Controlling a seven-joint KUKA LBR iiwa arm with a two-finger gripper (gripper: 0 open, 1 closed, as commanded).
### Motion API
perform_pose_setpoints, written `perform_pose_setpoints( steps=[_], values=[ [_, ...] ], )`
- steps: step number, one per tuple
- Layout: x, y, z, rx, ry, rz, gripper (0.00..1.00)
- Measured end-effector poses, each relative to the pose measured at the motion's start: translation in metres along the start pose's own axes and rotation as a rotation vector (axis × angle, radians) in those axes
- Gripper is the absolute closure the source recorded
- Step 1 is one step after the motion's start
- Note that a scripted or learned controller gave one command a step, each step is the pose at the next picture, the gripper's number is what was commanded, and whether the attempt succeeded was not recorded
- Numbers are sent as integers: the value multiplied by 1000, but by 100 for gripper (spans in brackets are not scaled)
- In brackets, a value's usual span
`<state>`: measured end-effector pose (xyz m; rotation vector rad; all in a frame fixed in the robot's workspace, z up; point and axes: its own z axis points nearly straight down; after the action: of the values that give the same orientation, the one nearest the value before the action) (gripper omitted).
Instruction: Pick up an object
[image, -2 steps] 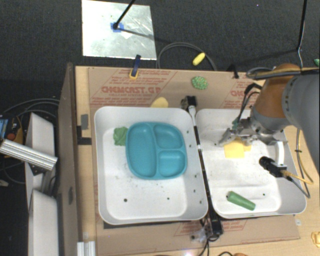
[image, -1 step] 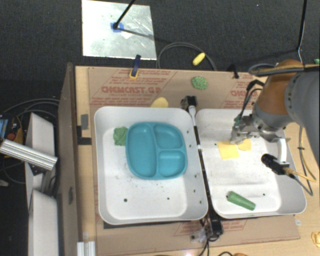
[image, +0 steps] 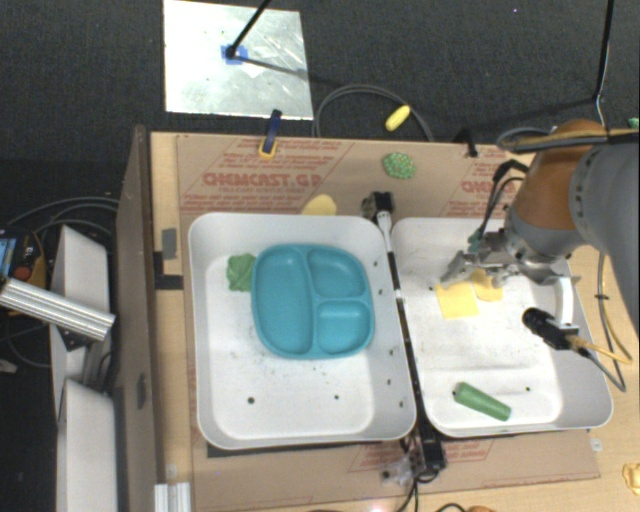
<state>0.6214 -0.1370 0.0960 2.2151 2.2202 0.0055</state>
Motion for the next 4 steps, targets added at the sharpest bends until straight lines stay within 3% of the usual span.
perform_pose_setpoints(
  steps=[1, 2, 3, 4],
  values=[
    [0, 1, -11, -3, 0, 0, 100],
    [0, 1, -11, -3, 0, -1, 0],
    [0, 2, -22, -6, 1, -1, 100],
    [0, 2, -22, -5, 0, -1, 0]
  ],
)
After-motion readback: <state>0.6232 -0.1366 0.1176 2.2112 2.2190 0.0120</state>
